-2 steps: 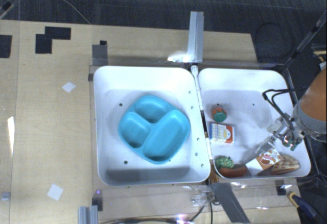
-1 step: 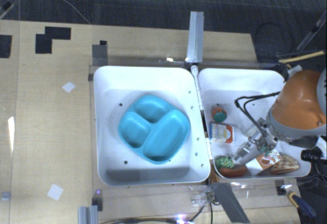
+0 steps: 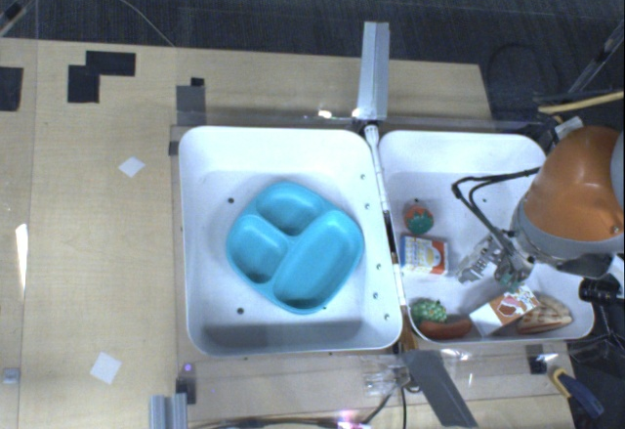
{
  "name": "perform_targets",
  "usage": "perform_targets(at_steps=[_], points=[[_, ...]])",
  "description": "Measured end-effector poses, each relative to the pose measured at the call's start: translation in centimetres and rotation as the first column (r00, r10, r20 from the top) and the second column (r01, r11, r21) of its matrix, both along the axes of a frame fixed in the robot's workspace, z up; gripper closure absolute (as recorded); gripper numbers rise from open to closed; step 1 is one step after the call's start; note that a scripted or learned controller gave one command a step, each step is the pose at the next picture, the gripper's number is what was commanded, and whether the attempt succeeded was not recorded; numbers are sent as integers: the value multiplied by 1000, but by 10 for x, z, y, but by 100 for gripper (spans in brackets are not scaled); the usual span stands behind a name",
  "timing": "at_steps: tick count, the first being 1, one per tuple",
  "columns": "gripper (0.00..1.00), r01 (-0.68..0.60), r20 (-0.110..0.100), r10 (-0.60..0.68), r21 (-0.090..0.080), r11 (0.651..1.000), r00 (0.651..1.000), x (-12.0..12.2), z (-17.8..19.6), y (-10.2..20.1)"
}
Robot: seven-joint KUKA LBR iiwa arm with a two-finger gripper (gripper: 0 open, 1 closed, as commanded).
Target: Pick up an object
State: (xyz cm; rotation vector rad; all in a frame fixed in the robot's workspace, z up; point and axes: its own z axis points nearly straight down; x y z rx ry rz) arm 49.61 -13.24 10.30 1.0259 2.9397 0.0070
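In the right bin (image 3: 459, 149), a small boxy packet (image 3: 423, 255) with red and white print lies flat near the left wall, its longer side running roughly left to right, just below a little round orange-and-green fruit (image 3: 420, 219). The tool (image 3: 491, 264) hangs just to the packet's right with nothing between its fingers; whether they stand apart or together cannot be told. The left bin (image 3: 205, 222) on the surface (image 3: 88, 222) holds a blue divided tray (image 3: 295, 245).

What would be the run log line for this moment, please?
arm: over right bin | gripper: low among toy food, nothing seen held | nearest: small carton | left bin: blue divided plate
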Motion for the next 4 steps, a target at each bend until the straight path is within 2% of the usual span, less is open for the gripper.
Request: perform_targets(at_steps=[1,2,3,4], points=[[100,-132,-12,132,-1,991,991,95,-13,-44],[100,-66,-20,66,4,998,998,90,7,11],[100,136,-19,-136,5,991,991,128,-3,42],[100,84,-20,-84,4,996,996,169,-6,-19]])
